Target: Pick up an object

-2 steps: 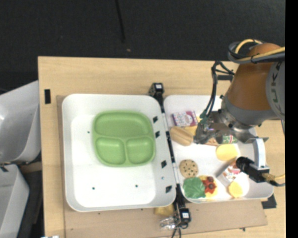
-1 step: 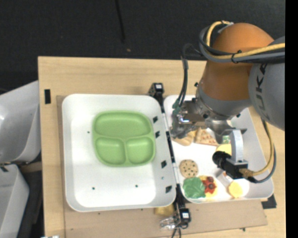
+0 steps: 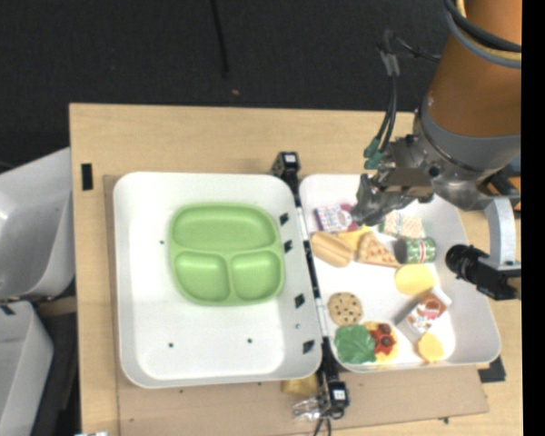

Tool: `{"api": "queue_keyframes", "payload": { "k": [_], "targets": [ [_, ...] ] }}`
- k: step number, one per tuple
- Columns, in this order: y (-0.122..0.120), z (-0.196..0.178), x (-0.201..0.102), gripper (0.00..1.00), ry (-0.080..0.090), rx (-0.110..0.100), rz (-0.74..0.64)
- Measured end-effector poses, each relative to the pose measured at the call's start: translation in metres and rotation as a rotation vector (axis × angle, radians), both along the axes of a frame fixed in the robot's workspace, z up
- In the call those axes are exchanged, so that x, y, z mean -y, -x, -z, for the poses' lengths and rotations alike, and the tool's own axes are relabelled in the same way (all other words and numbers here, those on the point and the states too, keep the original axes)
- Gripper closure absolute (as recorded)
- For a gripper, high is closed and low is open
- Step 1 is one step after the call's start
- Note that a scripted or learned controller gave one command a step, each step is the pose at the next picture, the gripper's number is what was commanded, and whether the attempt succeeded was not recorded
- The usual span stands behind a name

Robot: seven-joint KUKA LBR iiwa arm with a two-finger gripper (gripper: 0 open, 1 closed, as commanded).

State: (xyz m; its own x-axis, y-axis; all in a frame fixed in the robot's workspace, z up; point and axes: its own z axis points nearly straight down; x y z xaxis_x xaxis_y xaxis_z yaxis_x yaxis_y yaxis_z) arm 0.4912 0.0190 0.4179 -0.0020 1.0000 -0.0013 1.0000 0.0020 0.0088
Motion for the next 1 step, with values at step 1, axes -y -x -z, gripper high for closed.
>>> {"api": "queue_keyframes", "payload": {
  "k": [1],
  "targets": [
    [0.0008,-0.0048,-0.1071,1.0,-0.001,-0.01,-0.009]
  ]
}}
